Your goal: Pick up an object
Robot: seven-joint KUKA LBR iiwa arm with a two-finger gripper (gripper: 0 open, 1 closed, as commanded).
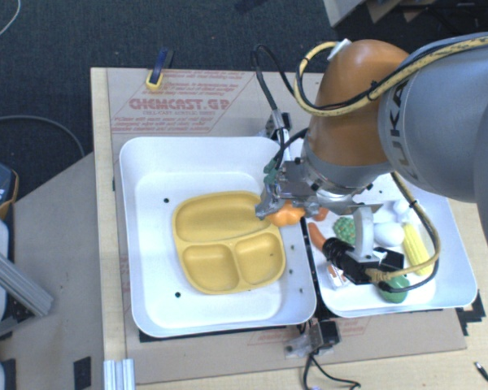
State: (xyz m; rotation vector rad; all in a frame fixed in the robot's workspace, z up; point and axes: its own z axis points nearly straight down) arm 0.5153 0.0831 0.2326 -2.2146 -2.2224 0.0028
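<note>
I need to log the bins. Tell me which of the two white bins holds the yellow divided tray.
The left bin. The yellow divided tray lies in it, while the right bin holds a jumble of small items under the arm.

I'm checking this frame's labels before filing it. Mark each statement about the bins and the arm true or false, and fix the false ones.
1. A yellow divided tray lies in the left bin. True.
2. The tray has two compartments. False: it has three, one large and two small.
3. The gripper is at the tray's right edge, near the wall between the bins. True.
4. The right bin holds a single object. False: several lie there, among them a yellow corn cob and a white item.
5. An orange object lies by the gripper. True.
</note>
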